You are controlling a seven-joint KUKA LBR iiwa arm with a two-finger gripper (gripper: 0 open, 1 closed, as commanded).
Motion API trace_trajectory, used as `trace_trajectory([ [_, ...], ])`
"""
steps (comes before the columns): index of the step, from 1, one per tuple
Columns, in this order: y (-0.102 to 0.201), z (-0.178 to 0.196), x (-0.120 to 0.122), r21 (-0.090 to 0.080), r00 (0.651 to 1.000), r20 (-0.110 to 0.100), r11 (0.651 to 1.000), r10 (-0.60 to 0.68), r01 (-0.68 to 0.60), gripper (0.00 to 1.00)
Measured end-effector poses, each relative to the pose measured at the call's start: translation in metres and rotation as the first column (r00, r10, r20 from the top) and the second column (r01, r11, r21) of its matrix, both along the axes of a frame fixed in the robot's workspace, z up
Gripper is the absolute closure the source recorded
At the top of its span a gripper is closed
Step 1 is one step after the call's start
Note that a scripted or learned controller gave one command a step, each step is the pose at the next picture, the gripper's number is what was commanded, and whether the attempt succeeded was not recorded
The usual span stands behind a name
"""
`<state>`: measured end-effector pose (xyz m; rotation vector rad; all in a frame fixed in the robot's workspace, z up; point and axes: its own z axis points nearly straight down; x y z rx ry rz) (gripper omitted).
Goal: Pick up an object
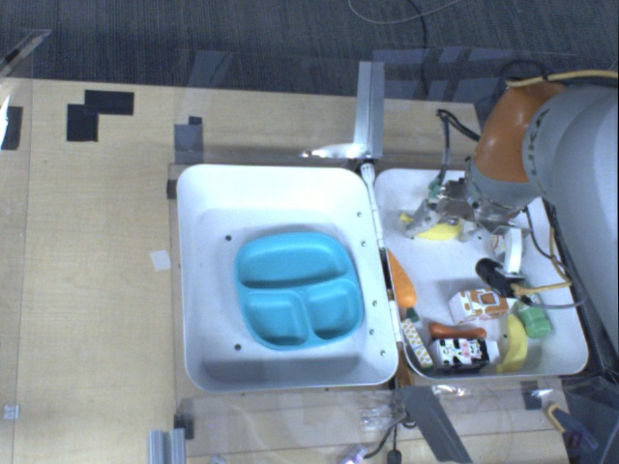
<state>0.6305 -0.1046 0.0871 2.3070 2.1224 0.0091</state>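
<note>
My gripper (437, 217) is low in the upper part of the right bin (578, 354), at the end of the grey arm with its orange band (503, 143). Directly under it, and partly hidden by it, lies a yellow object (442, 231). Along the bin's left wall rests an orange carrot (401, 280). Toward the front of the bin lie a white and orange carton (481, 304), a green piece (535, 320), a yellow banana (515, 345), a red piece (455, 332) and a black and white box (460, 354).
The left bin (208, 211) holds a blue divided tray (295, 288). A patterned strip (416, 341) lies along the right bin's front left wall. A metal post (370, 114) stands behind the divide between the bins. The arm's bulk covers the right bin's far right side.
</note>
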Motion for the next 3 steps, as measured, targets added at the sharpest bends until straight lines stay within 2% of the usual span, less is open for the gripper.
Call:
trace_trajectory([
  [1,0.010,-0.001,0.038,-0.001,0.980,-0.016,0.980,0.200,-0.200,0.00],
  [2,0.011,0.007,0.038,-0.002,0.978,-0.017,0.979,0.206,-0.206,1.00],
  [3,0.038,0.097,0.040,0.000,0.987,-0.005,0.987,0.162,-0.162,1.00],
])
